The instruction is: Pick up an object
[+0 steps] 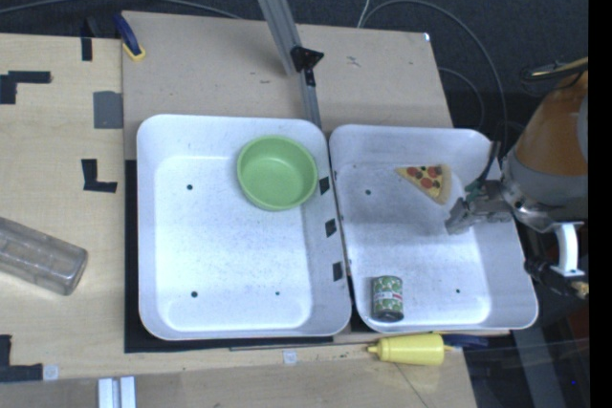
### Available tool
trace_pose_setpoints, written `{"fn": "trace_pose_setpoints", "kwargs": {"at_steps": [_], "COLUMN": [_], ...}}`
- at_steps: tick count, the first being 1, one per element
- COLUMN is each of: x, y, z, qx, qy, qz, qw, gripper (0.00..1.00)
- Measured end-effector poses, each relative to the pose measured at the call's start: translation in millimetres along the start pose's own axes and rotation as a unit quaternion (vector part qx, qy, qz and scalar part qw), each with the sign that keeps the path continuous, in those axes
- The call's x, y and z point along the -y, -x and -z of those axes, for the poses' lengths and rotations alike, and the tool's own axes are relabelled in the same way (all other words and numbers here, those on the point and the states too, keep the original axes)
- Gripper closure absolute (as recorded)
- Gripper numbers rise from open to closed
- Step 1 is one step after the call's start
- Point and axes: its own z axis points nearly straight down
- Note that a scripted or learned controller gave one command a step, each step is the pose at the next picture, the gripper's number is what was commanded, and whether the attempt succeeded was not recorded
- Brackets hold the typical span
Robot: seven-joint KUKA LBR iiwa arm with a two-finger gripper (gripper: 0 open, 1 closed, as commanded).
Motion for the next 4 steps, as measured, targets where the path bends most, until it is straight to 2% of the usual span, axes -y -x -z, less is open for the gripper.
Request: {"fn": "trace_pose_setpoints", "kwargs": {"at_steps": [2,4], "x": [-7.6,-25.1], "y": [3.8,-107.9], "z": [108.7,86.7], "qx": [0.002,0.0], "qy": [0.004,0.0], "qz": [-0.001,0.002], "qw": [1.0,1.0], "gripper": [1.0,1.0]}}
